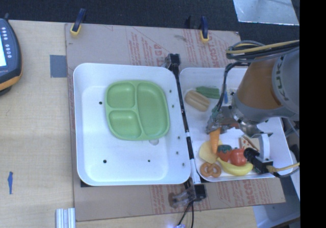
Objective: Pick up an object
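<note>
the claw [216, 120] is down inside the right bin [204, 75], low over the heap of toy food, so the reach looks done, while nothing is lifted yet as far as the view shows. its tip sits right at the upper end of the orange carrot [214, 139], which lies on the bin floor just above a yellow piece [206, 153]. the wrist and the arm's orange band [260, 87] hide much of the tip, so whether the claw is open or closed cannot be told, and it may be touching the carrot or just beside it. a tomato [237, 157], a banana [236, 169] and a pretzel [210, 170] lie near, a bread roll [197, 101] and a green piece [208, 91] further up. the left bin [86, 120] holds a green divided plate [137, 110]. a firm grasp and the lift remain.
</note>
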Robot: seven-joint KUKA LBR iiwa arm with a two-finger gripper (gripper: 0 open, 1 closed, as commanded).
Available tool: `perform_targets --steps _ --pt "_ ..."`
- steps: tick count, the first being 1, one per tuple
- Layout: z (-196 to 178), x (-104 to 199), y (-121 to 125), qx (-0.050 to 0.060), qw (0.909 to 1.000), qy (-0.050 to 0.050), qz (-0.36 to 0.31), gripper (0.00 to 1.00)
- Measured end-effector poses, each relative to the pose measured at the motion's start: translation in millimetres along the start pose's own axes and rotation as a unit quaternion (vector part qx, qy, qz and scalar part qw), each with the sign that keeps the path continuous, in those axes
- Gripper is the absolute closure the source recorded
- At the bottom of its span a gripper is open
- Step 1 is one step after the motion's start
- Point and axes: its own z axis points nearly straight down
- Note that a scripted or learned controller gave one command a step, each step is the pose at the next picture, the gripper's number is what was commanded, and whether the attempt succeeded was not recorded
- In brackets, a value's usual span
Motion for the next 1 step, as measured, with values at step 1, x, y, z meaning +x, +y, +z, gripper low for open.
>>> perform_targets --steps 1 --pt "-96.4 77.8 42.5 -0.008 1.0 0.002 -0.003 1.0"
